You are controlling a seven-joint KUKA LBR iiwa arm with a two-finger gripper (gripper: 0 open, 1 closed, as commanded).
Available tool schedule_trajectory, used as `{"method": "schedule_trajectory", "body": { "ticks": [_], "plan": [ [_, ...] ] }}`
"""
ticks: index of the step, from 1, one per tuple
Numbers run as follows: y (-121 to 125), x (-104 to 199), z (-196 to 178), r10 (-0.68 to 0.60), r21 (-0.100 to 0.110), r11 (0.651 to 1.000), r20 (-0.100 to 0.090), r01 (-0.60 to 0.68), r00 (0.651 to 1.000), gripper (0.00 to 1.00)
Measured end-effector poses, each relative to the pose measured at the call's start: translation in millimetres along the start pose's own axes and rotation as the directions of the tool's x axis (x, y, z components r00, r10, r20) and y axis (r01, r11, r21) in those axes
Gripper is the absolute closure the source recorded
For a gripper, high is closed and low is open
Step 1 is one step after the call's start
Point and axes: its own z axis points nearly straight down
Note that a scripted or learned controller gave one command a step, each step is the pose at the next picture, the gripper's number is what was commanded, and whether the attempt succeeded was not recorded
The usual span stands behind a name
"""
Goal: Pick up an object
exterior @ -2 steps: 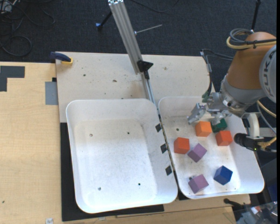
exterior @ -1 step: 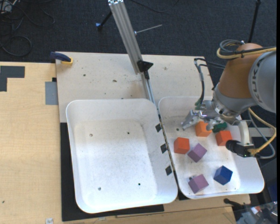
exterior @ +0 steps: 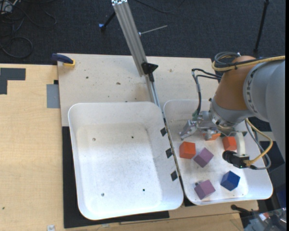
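While fingers (exterior: pixel 195 127) state unclear | matte cubes: orange (exterior: pixel 187 150), purple (exterior: pixel 203 157), blue (exterior: pixel 230 180)

White bins (exterior: pixel 82 129); orange (exterior: pixel 187 149), purple (exterior: pixel 203 157) (two), blue (exterior: pixel 230 180) cubes.

We see even, bright overhead light on the counter (exterior: pixel 106 76); the left bin (exterior: pixel 82 124) glares near white, its texture washed out. Shadows are soft and short beneath the blocks. The far floor stays dim, and fine detail looks slightly soft throughout
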Motion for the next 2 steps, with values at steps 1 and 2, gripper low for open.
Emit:
{"method": "schedule_trajectory", "body": {
  "ticks": [1, 2],
  "plan": [
    [0, -3, -12, 0.011, -0.003, 1.0, 0.001, -0.011, 1.0, 1.0],
    [-5, -3, -56, 0.009, -0.01, 1.0, 0.002, -0.009, 1.0, 1.0]
  ]
}}
